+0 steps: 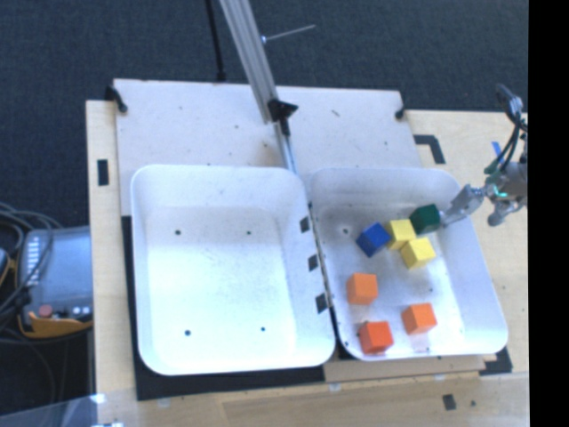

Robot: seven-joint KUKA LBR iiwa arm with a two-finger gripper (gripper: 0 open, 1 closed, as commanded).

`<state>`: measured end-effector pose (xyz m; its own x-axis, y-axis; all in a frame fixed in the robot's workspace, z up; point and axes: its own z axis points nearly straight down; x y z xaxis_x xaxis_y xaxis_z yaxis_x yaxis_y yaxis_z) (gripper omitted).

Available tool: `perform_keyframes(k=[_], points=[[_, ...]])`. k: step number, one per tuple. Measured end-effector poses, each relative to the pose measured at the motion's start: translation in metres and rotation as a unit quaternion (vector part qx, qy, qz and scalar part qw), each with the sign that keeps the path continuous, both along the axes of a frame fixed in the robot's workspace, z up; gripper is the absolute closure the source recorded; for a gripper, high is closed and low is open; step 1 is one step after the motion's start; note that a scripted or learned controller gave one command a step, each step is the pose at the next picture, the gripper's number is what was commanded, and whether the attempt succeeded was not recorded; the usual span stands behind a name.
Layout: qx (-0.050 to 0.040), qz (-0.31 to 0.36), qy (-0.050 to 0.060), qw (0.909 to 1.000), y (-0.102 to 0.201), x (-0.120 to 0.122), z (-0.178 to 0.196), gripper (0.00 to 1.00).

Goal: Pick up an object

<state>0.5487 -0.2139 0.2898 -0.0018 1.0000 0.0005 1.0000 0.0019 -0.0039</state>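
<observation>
The right bin (351, 198) holds several cubes. A green cube (426, 217) lies near its far right wall, touching a yellow cube (402, 230). A blue cube (373, 237) sits just left of that one, and a second yellow cube (418, 252) lies in front of it. Three orange cubes (362, 287) (419, 318) (375, 335) are spread over the near part of the bin. My gripper (455, 208) reaches in low over the right wall, and its tip is right beside the green cube. The view is too small to show a grasp.
The left bin (222, 265) stands beside the right one, and they meet along a central rim (313, 256). A slanted aluminium pole (253, 52) rises behind the bins. A grey device (53, 274) with cables sits off the bench at the left.
</observation>
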Motion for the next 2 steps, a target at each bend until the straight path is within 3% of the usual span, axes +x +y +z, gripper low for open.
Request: perform_keyframes(k=[1, 2], points=[[-0.0007, 0.001, -0.002, 1.0, 0.0, 0.001, 0.003, 0.0], [-0.0007, -0.002, 0.0, 1.0, 0.003, -0.005, -0.042, 0.0]])
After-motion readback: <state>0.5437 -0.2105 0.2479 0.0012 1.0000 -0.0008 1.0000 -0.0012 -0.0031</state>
